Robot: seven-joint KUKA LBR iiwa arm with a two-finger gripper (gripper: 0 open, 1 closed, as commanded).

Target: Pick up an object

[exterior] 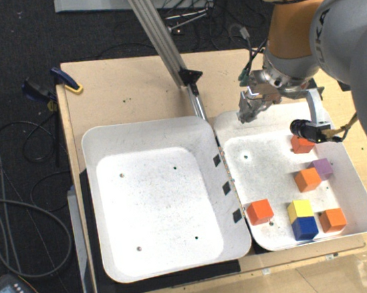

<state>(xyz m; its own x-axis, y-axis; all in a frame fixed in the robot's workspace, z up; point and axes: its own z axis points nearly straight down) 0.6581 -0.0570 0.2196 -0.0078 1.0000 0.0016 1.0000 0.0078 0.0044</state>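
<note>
My gripper point(249, 111) hangs over the far left corner of the right bin point(265, 155), with nothing seen between its fingers. The blocks lie toward the near and right side of that bin: an orange block point(259, 211) near the left wall, a yellow block point(300, 209) stacked against a blue block point(305, 227), another orange block point(333, 220) at the near right, an orange block point(306, 179) beside a purple block point(322, 169), and an orange-red block point(301, 144) partly hidden behind the wrist fitting.
The left bin point(156, 196) sits beside the right one, sharing a raised middle wall. A slanted metal pole point(159, 35) crosses above the far edge of the bench. A blue and yellow clamp point(64, 81) grips the bench's far left corner.
</note>
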